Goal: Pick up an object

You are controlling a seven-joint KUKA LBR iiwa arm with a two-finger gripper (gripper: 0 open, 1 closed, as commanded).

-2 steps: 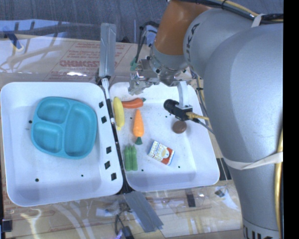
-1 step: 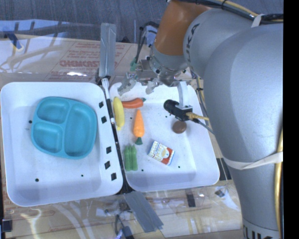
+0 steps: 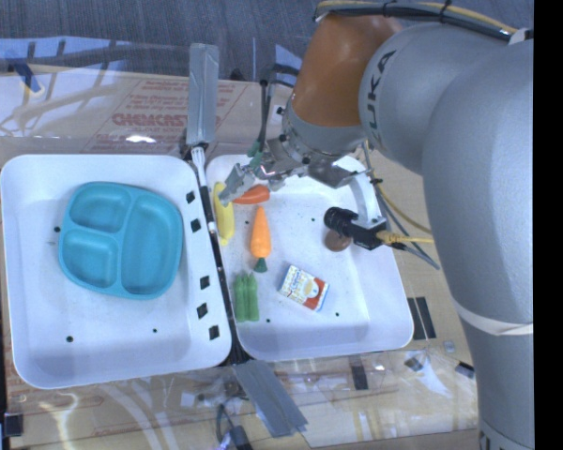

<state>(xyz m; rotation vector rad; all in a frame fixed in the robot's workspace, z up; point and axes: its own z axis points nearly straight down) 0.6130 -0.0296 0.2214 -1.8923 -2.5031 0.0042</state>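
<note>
In the left bin lies a turquoise plate with three compartments, flat on the white floor. The divider where the two bins meet runs down just right of it, with small black clips along it.

Just past this divider, in the right bin, a yellow piece like a toy banana lies along the wall. Below it is a green toy vegetable, near the front of the bin. Beside them lies an orange carrot with a small green end pointing to the front. Above the carrot there is a reddish-orange piece, partly covered by my fingers, so I cannot name it well.

My fingers are low over the back left corner of the right bin, touching or almost touching this reddish piece. I cannot tell if they are spread or pressed together, because the metal parts are blurred against the white.

Further right lies a small white carton with a picture on it. Then comes a brown round object, half hidden under a black part of my wrist with a cable. My grey arm covers the desk on the right.
</note>
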